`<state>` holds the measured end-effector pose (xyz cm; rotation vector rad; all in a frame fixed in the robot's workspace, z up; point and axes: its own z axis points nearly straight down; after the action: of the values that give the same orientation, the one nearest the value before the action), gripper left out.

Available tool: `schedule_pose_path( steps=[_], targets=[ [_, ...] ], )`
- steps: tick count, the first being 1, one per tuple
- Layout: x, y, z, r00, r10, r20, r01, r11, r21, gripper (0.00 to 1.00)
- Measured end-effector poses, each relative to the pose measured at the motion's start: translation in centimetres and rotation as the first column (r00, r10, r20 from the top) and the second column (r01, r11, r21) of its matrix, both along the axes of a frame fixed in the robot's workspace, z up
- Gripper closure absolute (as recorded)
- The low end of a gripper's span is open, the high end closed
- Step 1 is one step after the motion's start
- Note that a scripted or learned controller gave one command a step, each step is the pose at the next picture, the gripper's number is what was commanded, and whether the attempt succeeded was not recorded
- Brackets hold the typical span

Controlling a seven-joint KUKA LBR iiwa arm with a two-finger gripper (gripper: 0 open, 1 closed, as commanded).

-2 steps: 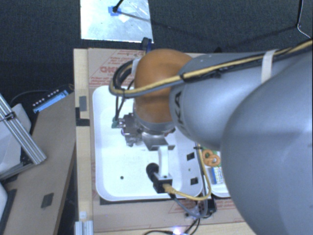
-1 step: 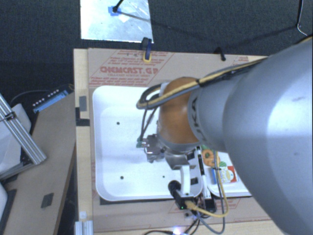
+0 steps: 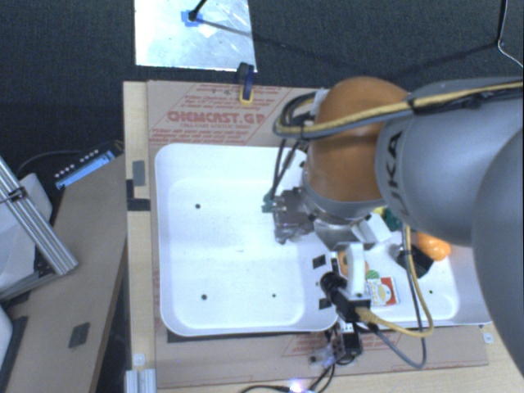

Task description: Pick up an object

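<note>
Over the seam where the two bins meet, my pincer [image 3: 282, 218] hangs low at the right edge of the left bin [image 3: 213, 219]. It shows as a grey metal cluster with a small teal bit on its left side. Whether it is open or closed I cannot tell, because my own wrist covers its tip.

Just above it sits my orange band [image 3: 352, 146]. From there my grey arm [image 3: 458, 170] runs off to the right, covering much of the right bin [image 3: 446, 301].

What I could pick up lies in that right bin. An orange object [image 3: 431, 247] peeps out from under my arm, with a small green object [image 3: 391, 218] up and to the left of it. A printed packet [image 3: 381, 290] in white, red and green lies flat near the front wall. All three lie to the right of my pincer, apart from it.

The left bin's white floor bears a few small dark dots. Both bins rest on a brown cardboard sheet [image 3: 213, 117] with red lettering, and a yellow-and-blue clamp [image 3: 245, 84] sits at its far edge. Beyond that, a shiny silver sheet [image 3: 192, 19] lies on the dark floor [image 3: 65, 39]. To the left, a pale bench [image 3: 82, 244] carries an aluminium rail [image 3: 33, 228].
</note>
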<state>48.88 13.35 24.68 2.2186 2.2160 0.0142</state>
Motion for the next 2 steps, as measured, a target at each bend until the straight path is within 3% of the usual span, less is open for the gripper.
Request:
schedule_pose_path(
  steps=[1,2],
  targets=[
    [4.3,8.4,5.3,1.0,0.012,0.0,-0.012,1.0,0.002,1.0],
    [5.9,7.8,-13.3,1.0,0.001,-0.025,-0.002,1.0,-0.008,1.0]
  ],
)
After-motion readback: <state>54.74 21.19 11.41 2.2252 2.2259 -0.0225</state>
